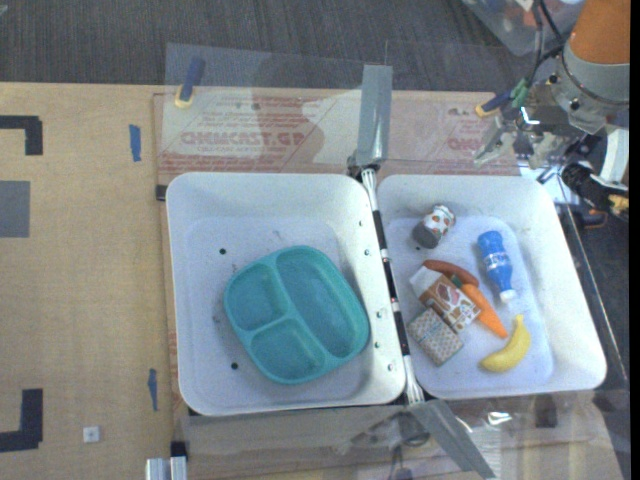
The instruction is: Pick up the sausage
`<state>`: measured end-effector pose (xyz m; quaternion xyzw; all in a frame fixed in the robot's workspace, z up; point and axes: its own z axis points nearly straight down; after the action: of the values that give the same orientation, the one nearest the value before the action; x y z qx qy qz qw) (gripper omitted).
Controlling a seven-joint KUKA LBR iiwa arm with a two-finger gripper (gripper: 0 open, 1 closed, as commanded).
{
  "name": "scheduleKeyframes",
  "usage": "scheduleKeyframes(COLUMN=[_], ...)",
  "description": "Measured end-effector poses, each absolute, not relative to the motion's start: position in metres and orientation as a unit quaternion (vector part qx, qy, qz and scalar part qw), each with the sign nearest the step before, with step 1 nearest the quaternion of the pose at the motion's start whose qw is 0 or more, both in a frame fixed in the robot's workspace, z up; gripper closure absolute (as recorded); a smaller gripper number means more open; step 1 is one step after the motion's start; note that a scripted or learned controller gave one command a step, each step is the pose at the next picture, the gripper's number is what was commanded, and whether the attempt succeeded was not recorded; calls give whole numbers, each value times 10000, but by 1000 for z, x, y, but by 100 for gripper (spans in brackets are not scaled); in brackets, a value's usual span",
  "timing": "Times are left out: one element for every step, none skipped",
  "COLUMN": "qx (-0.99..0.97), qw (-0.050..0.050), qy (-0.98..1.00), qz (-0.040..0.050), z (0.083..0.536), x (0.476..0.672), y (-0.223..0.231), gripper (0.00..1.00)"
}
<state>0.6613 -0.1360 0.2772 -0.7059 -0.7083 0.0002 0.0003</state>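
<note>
Gripper (512,133) hovers beyond right bin (570,268) – sausage (450,269) inside

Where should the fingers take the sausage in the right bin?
Grip the sausage near its bare upper-left end, coming straight down, fingers closing across its narrow width. It lies flat and slanted; its lower-right end meets the carrot and the snack box sits just below, so mid-body looks crowded.
</note>
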Motion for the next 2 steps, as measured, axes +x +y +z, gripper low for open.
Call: scheduleKeyframes(qx=[-6947,-7197], qw=[-6,-22], qy=[-7193,-6943], qz=[-6,-30], z=[90,88], x=[572,517], y=[-130,-135], gripper=[0,0])
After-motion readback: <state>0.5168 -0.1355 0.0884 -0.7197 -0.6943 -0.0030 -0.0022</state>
